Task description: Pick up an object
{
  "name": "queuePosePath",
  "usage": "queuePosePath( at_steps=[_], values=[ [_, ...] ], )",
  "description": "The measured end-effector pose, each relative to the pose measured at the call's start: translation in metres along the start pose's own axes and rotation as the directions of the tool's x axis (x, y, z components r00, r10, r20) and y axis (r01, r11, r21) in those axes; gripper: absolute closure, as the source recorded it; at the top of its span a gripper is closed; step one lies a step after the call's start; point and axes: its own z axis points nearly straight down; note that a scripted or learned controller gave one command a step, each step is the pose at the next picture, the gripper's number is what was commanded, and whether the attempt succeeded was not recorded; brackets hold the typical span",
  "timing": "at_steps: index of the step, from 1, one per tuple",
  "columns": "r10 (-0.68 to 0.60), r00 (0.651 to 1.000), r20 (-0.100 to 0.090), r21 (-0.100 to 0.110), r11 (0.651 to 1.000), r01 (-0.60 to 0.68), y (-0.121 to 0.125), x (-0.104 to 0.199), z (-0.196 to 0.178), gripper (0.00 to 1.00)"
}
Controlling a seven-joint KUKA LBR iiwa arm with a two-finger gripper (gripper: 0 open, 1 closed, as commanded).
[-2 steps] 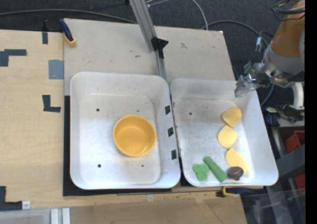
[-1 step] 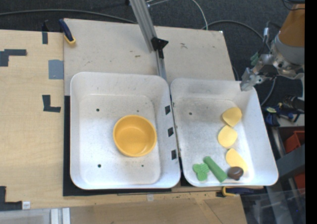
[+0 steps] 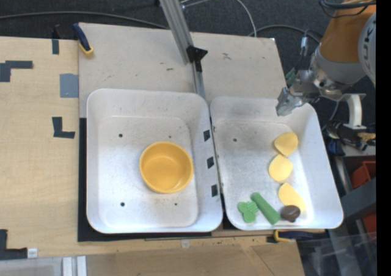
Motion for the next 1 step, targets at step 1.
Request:
queuePosePath(
  at_steps=[1],
  values=[
    [-0.001, 1.000, 0.000, 0.000, 1.000, 0.001, 0.0008, 0.0497, 0.0101, 1.00]
  ],
)
